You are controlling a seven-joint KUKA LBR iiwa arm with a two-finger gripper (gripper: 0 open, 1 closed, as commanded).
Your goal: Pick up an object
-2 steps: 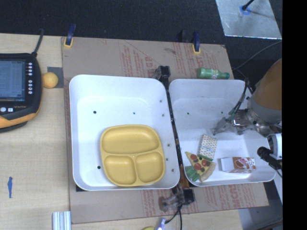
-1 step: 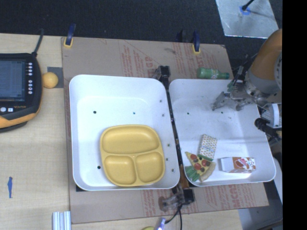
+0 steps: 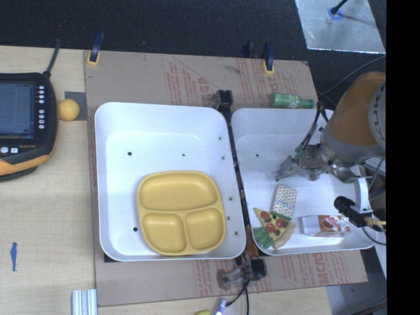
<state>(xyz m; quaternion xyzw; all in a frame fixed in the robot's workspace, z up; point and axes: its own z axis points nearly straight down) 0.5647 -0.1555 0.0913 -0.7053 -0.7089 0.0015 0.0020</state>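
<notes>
My gripper (image 3: pixel 291 168) hangs low inside the right bin (image 3: pixel 262 126), near the middle of its floor and pointing toward the bin's left wall, with my arm (image 3: pixel 354 120) reaching in over the right rim. I cannot tell how it stands from this slanted view, and I see nothing caught in it, so I judge that I am carrying nothing yet.

The things I could pick up lie just toward the near edge of this bin. Closest is a small patterned packet (image 3: pixel 284 200), lying flat just below my gripper. At the near left corner sits a toy pizza slice (image 3: pixel 271 226), resting on something green and touching the packet's lower end. Further right along the near edge lies a red and white packet (image 3: pixel 326 225). All three lie flat, so I expect I must come straight down on whichever I choose; the patterned packet looks the easiest reach, though its thin shape may slip.

The left bin (image 3: pixel 118 130) holds a yellow divided plate (image 3: pixel 180 212) toward its near edge, well apart from me. Outside the bins, a green bottle (image 3: pixel 291 100) lies on the table (image 3: pixel 39 228) just past the right bin's far edge, and a yellow ball (image 3: pixel 68 109) and a control tablet (image 3: pixel 23 123) sit off the left bin's far left corner.
</notes>
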